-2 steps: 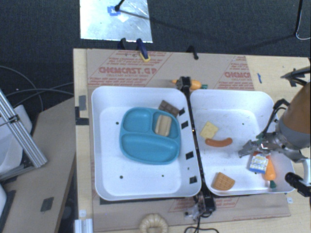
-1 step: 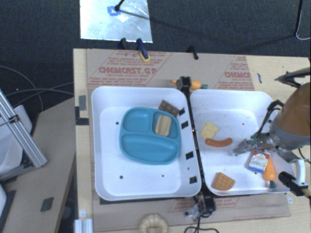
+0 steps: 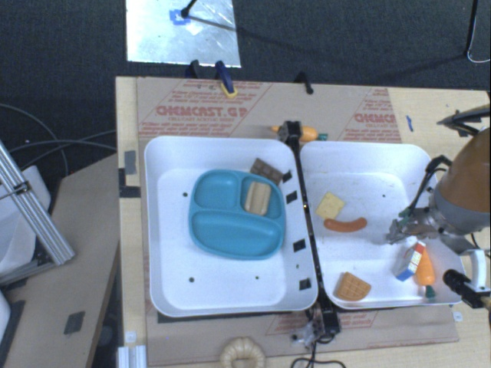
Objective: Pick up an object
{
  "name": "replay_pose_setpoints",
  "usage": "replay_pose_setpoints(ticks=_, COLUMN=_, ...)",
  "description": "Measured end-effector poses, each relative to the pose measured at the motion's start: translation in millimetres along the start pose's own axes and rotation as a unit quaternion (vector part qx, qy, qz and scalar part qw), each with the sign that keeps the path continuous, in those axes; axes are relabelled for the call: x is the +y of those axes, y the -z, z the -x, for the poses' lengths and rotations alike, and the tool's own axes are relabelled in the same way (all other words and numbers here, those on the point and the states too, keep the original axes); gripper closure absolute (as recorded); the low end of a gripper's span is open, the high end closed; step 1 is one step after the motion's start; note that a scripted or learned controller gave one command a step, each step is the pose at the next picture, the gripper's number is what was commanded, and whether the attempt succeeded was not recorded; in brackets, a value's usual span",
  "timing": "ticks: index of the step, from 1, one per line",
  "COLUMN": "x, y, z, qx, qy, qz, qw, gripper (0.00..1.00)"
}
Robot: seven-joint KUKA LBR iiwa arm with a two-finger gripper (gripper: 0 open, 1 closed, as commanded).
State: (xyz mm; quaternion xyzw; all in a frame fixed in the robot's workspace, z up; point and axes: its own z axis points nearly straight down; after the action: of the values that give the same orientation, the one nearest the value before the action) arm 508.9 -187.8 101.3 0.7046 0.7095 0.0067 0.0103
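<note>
The right bin (image 3: 368, 167) holds a yellow cheese wedge (image 3: 331, 205), a reddish sausage (image 3: 345, 224), a square waffle (image 3: 352, 287), an orange carrot (image 3: 424, 271) and a small white, red and blue carton (image 3: 408, 263). My gripper (image 3: 400, 230) hangs low at the right side of this bin, just above the carton and carrot and to the right of the sausage. Nothing shows held in it. The arm's orange band (image 3: 468, 182) rises behind it.
The left bin (image 3: 165, 205) carries a blue divided plate (image 3: 230, 232) with a tan bread-like piece (image 3: 258, 198) in one compartment. A brown block (image 3: 266, 170) lies behind the plate. A black divider (image 3: 303, 221) joins the bins, and an orange item (image 3: 308, 134) sits at its far end.
</note>
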Motion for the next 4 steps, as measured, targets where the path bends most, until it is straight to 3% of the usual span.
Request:
replay_pose_setpoints(ticks=1, x=4, y=43, z=2, qx=0.002, qy=-0.002, qz=-0.01, qw=0.9999, gripper=1.0)
replay_pose_setpoints(ticks=2, x=9, y=107, z=-2, qx=0.001, qy=-0.001, qz=-0.008, qw=1.0, gripper=1.0)
replay_pose_setpoints(ticks=3, x=11, y=124, z=-2, qx=0.002, qy=-0.001, qz=-0.01, qw=0.9999, gripper=1.0)
replay_pose_setpoints(ticks=4, x=10, y=135, z=-58, qx=0.003, qy=0.001, qz=-0.011, qw=0.9999, gripper=1.0)
